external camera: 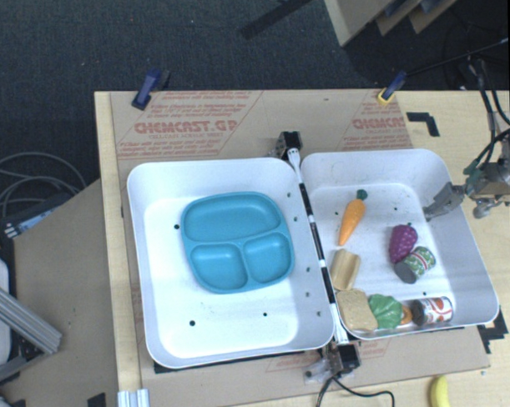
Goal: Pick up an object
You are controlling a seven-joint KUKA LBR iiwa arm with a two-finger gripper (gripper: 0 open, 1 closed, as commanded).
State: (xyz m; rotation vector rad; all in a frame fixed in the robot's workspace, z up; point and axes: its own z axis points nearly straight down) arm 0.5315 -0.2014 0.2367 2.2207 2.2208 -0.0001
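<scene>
Yellow banana (439, 394) at bench front, gripper (445, 198) over right bin (466, 258) rim, fingers' spread unclear, holding nothing visible

We see a pale wooden bench (235, 116) topped by a brown printed cardboard sheet (194, 125). On it two shallow white plastic bins sit touching side by side, the left bin (157, 269) and the right bin (466, 258). A yellow banana-shaped object (439, 394) lies near the bench's front right corner.
</scene>
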